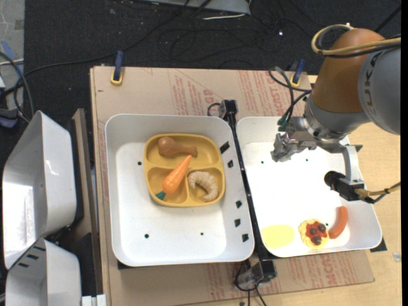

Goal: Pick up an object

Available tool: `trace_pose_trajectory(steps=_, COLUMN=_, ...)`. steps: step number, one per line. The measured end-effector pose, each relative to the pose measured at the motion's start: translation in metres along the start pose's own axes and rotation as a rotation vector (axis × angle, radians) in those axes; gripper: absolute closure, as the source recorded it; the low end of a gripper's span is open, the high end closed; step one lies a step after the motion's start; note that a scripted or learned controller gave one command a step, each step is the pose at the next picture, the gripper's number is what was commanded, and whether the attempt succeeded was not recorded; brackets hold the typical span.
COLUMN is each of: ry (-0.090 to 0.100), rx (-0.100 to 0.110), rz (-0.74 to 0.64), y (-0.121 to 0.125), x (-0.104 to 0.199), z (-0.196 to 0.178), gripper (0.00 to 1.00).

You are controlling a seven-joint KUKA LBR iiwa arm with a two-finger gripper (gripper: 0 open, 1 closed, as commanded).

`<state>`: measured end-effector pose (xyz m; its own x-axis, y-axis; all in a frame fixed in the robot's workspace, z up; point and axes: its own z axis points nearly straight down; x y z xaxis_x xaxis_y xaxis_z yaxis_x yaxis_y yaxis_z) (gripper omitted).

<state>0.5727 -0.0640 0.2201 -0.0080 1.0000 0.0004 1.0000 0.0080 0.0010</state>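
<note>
One end effector (285,146), a grey two-finger unit on the grey arm with the orange band (344,56), hangs over the upper left part of the right shallow white bin (299,247). Whether its fingers are spread or pressed together cannot be told at this angle, and nothing shows between them.

The right bin carries three items along its lower edge, all well apart from the end effector: a flat pale yellow disc (278,236), a small round tart-like piece with red and dark topping (313,232) just to the disc's right, and an orange-red sausage-shaped piece (338,222) lying tilted near the tart's upper right.

The left shallow white bin (127,190) holds a yellow three-compartment plastic plate (153,190) near its centre. The plate's top compartment contains a brown toy drumstick (176,147). An orange toy carrot (178,174) lies diagonally in the lower left compartment, its tip reaching toward the divider. A pale curled toy shrimp (204,184) sits in the lower right compartment.

Both bins rest side by side on a brown cardboard-covered surface (172,88).
</note>
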Motion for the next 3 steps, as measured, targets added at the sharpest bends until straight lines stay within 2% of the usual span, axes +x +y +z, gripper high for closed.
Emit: trace_pose_trajectory(steps=3, ry=0.002, rx=-0.001, rz=-0.001, y=0.054, x=0.158, z=0.009, gripper=1.00)
